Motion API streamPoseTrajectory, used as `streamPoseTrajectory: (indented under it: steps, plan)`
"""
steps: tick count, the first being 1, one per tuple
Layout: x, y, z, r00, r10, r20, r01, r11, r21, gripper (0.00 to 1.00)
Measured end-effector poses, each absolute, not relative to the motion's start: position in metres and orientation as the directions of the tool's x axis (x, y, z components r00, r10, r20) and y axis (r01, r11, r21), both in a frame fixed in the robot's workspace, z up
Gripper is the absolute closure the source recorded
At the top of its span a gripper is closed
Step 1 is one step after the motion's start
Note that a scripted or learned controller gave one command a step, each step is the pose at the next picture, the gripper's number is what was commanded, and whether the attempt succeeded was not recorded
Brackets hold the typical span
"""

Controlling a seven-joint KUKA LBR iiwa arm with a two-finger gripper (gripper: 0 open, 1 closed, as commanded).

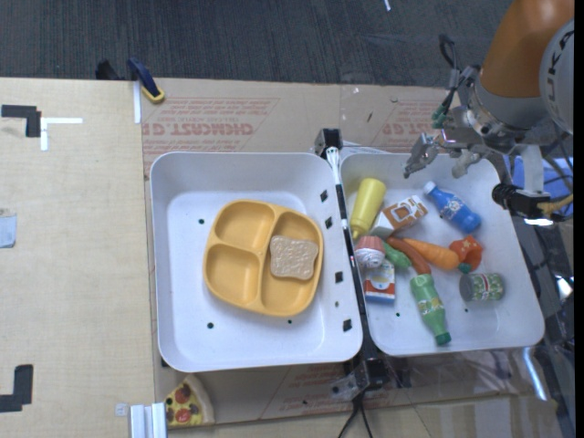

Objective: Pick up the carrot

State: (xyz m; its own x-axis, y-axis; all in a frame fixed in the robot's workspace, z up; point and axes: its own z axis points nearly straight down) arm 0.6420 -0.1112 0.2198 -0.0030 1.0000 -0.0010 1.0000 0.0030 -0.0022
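Lighting: even, diffuse, fairly bright, from overhead. Shadows: soft and short, falling just beneath the yellow divided plate and along the inner walls of the white bins. Glare: mild sheen on the arm's orange band. Focus: moderately soft throughout; small labels illegible. Far dark floor dimmer, grainy.

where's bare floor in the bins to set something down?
Left bin: bare strips all around the yellow plate, widest along the near edge. The toast sits in the plate's right compartment. Right bin: bare at the near right corner, past the can. Crowded mid-bin: carrot, green bottle, blue bottle.
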Motion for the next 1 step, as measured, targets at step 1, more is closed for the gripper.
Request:
streamPoseTrajectory:
  steps: [1]
  plan:
    - [0.5789,-0.1266,0.1374,-0.216,0.976,0.000,0.976,0.216,-0.002,0.00]
